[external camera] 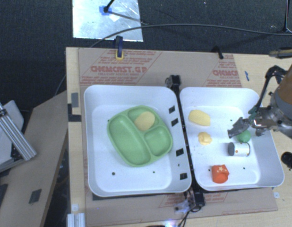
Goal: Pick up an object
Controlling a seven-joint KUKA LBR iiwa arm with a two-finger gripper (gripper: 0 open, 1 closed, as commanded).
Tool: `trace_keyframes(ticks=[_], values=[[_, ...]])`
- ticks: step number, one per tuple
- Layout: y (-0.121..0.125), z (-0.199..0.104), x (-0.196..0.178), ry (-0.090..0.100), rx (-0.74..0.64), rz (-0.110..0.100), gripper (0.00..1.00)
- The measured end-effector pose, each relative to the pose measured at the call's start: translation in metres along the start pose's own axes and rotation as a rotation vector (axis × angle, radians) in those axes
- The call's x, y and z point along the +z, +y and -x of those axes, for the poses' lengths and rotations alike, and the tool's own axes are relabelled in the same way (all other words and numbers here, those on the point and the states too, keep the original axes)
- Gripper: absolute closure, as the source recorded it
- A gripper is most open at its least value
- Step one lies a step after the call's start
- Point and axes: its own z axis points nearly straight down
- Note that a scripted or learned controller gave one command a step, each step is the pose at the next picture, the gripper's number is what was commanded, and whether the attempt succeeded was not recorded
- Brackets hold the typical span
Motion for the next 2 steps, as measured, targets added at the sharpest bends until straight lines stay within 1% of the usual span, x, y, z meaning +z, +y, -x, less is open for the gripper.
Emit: trace_keyframes(ticks=[1,2], values=[[0.0,0.005,0.061,0.002,0.003,-0.005,0.0],[0.002,0.004,0.103,0.002,0.003,-0.006,0.0]])
